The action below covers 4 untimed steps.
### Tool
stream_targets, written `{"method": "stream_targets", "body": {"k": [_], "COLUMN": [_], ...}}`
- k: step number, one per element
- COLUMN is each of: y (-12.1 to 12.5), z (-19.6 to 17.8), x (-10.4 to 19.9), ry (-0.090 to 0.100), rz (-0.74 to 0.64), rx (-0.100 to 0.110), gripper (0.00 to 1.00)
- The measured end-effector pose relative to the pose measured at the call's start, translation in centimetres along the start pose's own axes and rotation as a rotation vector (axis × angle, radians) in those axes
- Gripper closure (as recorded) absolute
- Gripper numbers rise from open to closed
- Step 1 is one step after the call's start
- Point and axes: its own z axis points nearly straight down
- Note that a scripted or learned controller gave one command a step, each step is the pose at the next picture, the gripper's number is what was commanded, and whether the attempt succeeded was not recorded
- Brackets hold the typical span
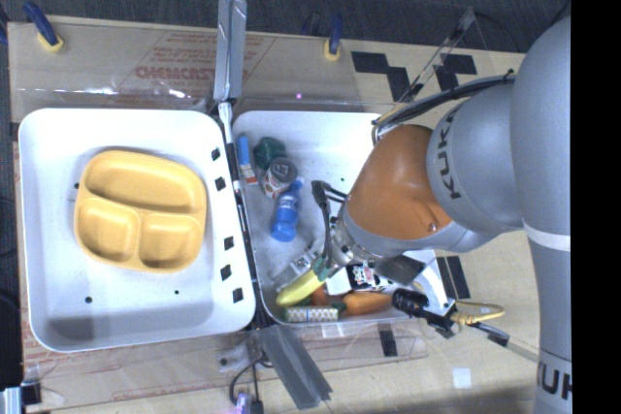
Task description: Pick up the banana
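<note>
This looks like a robot lab, not a home. A big grey and orange robot arm [437, 184] reaches over a bench [126, 53] covered in brown board. Two white bins [39, 208] sit side by side, held by metal bars [230, 48] and blue clamps [41, 24]. Black and white marker squares [388, 73] are stuck on the bench, and thin cables [441, 53] run across it.

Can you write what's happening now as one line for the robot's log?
task: pick up banana | pincer: low in right bin, at banana | grasp: unconfirmed | left bin: yellow tray
</note>
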Motion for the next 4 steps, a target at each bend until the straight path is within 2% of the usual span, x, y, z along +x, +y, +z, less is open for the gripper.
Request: {"method": "stream_targets", "body": {"k": [1, 2, 3, 4], "y": [5.4, -0.1, 0.1, 0.1], "z": [-10.1, -5.4, -0.1, -0.8], "x": [1.8, 0.0, 0.1, 0.1], "ry": [-0.002, 0.0, -0.001, 0.004], "rz": [-0.041, -0.074, -0.191, -0.195], "rx": [0.001, 0.002, 0.0, 0.002], "gripper": [0.0, 0.0, 0.0, 1.0]}}
